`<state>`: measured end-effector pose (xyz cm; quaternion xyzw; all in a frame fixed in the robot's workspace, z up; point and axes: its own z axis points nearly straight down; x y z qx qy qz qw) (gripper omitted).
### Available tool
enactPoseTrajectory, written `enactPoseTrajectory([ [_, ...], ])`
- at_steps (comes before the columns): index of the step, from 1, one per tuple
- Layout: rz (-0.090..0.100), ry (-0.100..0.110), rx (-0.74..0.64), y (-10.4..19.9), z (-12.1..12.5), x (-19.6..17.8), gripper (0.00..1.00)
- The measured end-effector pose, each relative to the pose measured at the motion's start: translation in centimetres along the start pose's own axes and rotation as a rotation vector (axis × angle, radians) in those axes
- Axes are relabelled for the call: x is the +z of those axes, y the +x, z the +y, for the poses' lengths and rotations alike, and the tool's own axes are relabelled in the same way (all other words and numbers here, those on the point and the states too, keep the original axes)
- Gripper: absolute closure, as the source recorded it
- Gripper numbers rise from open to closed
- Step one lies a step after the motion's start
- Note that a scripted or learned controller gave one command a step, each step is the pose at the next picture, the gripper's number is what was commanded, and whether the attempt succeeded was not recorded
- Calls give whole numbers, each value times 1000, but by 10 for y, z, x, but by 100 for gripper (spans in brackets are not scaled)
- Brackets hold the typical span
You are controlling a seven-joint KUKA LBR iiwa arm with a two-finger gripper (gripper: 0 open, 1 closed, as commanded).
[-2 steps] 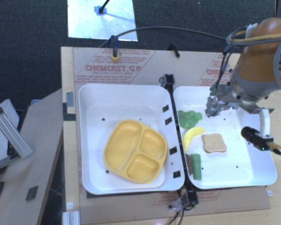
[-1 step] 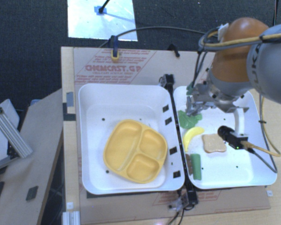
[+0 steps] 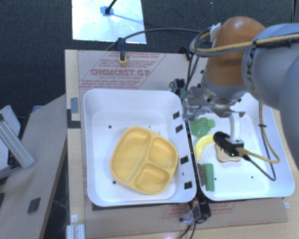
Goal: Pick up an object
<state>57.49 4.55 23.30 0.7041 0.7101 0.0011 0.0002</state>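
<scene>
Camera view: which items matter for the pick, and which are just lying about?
Job in hand: hand; green leafy piece; yellow curved piece; tan flat piece; green stick; yellow divided tray.
Lying about: printed cardboard sheet; metal rail; shiny panel.

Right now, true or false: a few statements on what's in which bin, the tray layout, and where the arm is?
1. The tray lies in the view's left bin. True.
2. The tray has two compartments. False: it has three.
3. The green stick lies in the right bin, near its front left corner. True.
4. The arm hangs over the left bin. False: it is over the back of the right bin, close to the divide.
</scene>
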Motion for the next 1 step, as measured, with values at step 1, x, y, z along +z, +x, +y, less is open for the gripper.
enactPoseTrajectory([
  [1,1,0,-2,57,18,11,100],
])
